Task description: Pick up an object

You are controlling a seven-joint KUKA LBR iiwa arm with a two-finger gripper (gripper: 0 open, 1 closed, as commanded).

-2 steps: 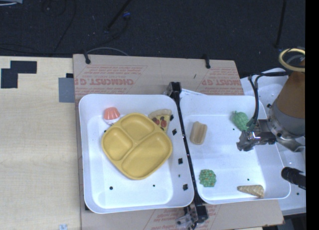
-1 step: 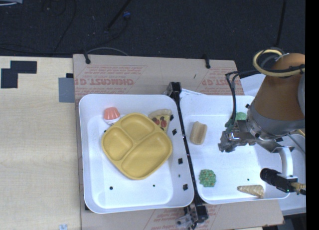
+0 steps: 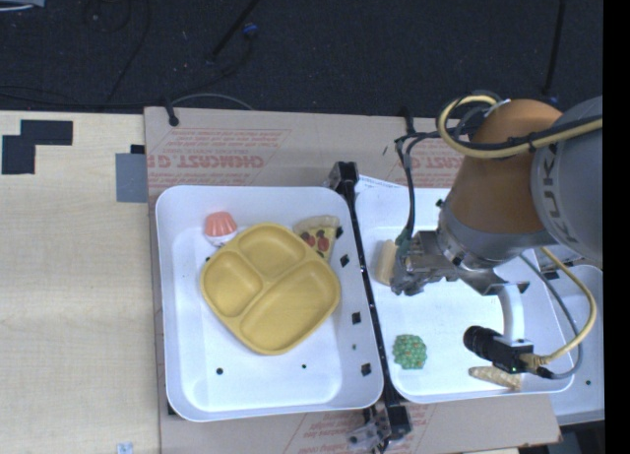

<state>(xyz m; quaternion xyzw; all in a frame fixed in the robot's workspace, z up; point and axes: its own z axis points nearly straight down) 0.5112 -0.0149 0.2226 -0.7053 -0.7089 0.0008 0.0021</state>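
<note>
Two white bins on worktop (image 3: pixel 79 294). Claw (image 3: pixel 406 280) low in right bin (image 3: pixel 443 388), fingers' spread hard to tell. Small green knobbly ball (image 3: pixel 410 351) lies below claw, apart.

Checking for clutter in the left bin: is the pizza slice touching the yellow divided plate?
Touching: the camera view shows the pizza slice meeting the yellow plate's upper rim, with no gap.

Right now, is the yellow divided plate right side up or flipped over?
Right side up. The yellow divided plate lies flat in the left bin, its three hollow compartments facing up, with nothing visible in them.
</note>
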